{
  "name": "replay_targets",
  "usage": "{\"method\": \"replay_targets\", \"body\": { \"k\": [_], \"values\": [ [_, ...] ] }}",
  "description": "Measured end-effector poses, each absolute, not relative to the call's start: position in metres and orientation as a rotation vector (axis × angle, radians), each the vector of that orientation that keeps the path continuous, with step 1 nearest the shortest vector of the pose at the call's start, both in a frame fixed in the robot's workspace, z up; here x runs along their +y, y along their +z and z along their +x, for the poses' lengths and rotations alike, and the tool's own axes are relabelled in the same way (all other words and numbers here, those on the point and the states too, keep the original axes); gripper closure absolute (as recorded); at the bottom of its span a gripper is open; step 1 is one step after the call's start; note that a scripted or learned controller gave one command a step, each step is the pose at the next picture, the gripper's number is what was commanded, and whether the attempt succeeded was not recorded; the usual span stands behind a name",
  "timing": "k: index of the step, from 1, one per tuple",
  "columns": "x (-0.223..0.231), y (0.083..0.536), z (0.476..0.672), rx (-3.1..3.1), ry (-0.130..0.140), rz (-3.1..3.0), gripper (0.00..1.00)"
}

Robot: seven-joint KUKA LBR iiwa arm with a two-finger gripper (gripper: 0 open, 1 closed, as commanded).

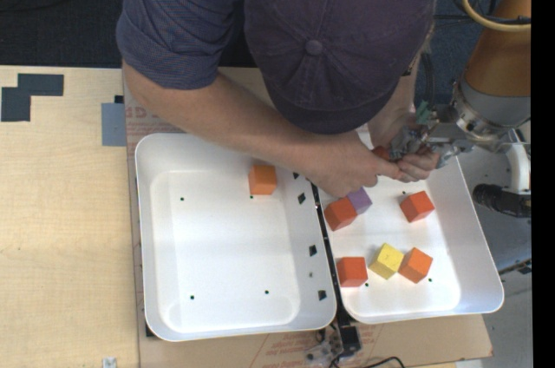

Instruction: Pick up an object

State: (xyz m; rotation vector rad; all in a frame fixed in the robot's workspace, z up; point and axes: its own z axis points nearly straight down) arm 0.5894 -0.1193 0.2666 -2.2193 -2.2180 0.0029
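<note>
1. The task's things are small solid cubes, seemingly wood or hard plastic; I judge them light, stiff and not fragile, with flat faces that suit a pinch across two opposite sides.
2. Five lie in the right white plastic bin [481, 271]: a red cube [340, 213] touching a purple cube [359, 200] near the bin's left wall, a red-orange cube [417, 207] towards the right wall, and along the near edge a red cube [351, 271], a yellow cube [388, 259] and an orange cube [416, 265], the last two touching.
3. One lone orange cube [263, 180] sits near the far edge of the left white plastic bin [173, 271].
4. The lone cubes look easiest to take; the touching pairs leave little room for a finger between them.
5. The two-finger gripper [414, 142] hangs at the right bin's far edge; whether its jaws are wide or narrow I cannot tell, since a person's hand [373, 167] is at it.
6. The bins' smooth floors may let a cube slide.
7. The person in a dark cap [338, 19] leans over both bins, crowding the room.
</note>
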Motion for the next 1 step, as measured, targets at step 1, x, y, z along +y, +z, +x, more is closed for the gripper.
{"method": "replay_targets", "body": {
  "k": [1],
  "values": [
    [-0.1308, 0.2984, 0.5966, -2.218, 0.006, -2.219, 0.0]
  ]
}}
